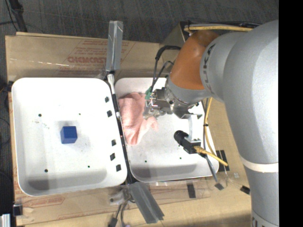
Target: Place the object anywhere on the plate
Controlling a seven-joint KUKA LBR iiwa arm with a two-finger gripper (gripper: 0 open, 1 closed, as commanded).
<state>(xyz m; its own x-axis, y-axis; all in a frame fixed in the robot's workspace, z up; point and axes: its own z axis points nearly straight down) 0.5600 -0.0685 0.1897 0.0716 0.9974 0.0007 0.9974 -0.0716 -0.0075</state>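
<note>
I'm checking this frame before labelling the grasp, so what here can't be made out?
- Gripper: the wrist and arm cover it in the camera view, so finger state and any hold on the pink cloth are unclear.
- Plate: none can be identified; the arm hides much of the right bin.
- Blue cube in the left bin: too small for surface detail.
</note>
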